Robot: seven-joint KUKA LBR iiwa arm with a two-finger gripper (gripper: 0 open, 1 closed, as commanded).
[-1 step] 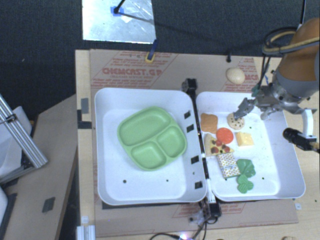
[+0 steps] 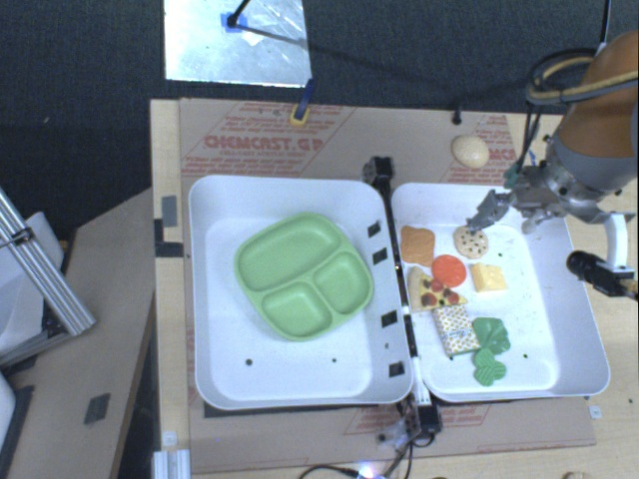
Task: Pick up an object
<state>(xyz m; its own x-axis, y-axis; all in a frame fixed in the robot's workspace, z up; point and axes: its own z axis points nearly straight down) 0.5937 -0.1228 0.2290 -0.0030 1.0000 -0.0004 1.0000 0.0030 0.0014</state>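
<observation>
The right bin (image 2: 579,352) holds several toy foods: a brown toast slice (image 2: 417,244), a speckled cookie (image 2: 470,240), a red disc (image 2: 449,269), a yellow cheese block (image 2: 488,277), a pizza slice (image 2: 432,292), a patterned card-like box (image 2: 455,329) and two green leafy pieces (image 2: 489,352). My gripper (image 2: 507,218) hangs over the bin's far part, just above and right of the cookie. It is open, with one finger (image 2: 488,211) slanting down towards the cookie and nothing between the two.
A green divided plate (image 2: 303,275) lies in the left bin (image 2: 215,367). A beige egg-shaped object (image 2: 470,150) rests on the cardboard behind the right bin. A black divider (image 2: 391,267) separates the bins. A dark fitting (image 2: 599,269) sticks in at the right bin's edge.
</observation>
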